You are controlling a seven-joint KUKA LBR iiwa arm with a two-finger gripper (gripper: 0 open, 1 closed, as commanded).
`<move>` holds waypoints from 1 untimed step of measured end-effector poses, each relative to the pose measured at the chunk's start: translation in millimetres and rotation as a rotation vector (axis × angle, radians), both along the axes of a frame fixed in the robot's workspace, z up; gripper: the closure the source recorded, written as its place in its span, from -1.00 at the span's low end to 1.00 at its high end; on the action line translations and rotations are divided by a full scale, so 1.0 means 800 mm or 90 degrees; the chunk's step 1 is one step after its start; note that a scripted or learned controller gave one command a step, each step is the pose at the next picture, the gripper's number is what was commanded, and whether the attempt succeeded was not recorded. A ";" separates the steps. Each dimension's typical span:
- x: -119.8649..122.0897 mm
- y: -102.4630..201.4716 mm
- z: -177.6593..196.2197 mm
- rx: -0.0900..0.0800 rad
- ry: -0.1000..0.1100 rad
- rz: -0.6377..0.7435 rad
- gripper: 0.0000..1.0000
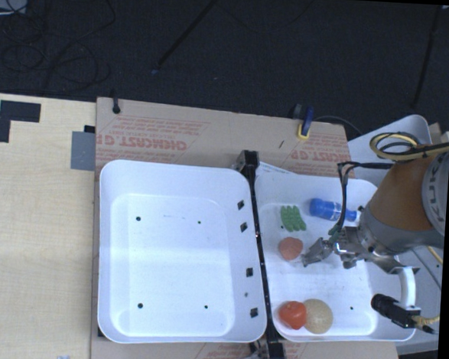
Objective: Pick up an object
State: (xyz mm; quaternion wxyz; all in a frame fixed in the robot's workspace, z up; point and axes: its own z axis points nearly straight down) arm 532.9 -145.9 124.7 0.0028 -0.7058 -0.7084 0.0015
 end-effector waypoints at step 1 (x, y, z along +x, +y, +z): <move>0.086 0.001 -0.049 -0.001 -0.004 0.000 -1.00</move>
